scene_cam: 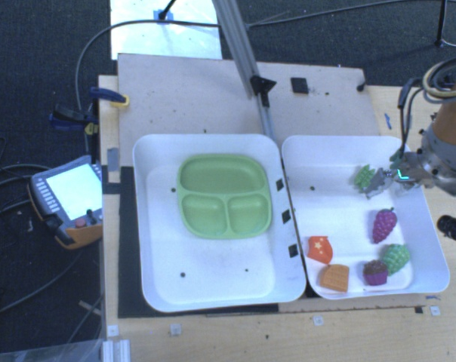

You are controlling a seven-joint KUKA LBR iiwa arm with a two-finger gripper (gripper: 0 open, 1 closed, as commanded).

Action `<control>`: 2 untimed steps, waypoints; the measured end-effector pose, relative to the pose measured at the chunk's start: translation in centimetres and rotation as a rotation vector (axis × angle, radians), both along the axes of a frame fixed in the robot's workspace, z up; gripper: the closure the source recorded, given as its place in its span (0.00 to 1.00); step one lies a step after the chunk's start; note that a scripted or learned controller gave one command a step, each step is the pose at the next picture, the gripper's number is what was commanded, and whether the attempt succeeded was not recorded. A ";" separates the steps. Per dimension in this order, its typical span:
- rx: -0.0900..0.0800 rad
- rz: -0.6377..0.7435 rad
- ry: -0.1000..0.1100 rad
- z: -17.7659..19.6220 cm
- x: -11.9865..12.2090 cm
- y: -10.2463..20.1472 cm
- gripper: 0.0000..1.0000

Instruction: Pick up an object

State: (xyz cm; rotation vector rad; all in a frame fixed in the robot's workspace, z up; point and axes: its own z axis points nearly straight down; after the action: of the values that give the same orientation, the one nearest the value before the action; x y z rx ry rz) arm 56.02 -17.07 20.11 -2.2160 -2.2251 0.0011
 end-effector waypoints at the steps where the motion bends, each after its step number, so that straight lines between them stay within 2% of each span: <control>1: -0.001 0.000 -0.003 0.1 0.1 0.0 0.00; 2: 0.000 0.002 -0.001 -4.6 0.4 0.9 0.00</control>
State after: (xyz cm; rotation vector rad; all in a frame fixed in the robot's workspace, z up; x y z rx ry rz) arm 56.39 -16.18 15.52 -2.2140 -2.2282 0.0008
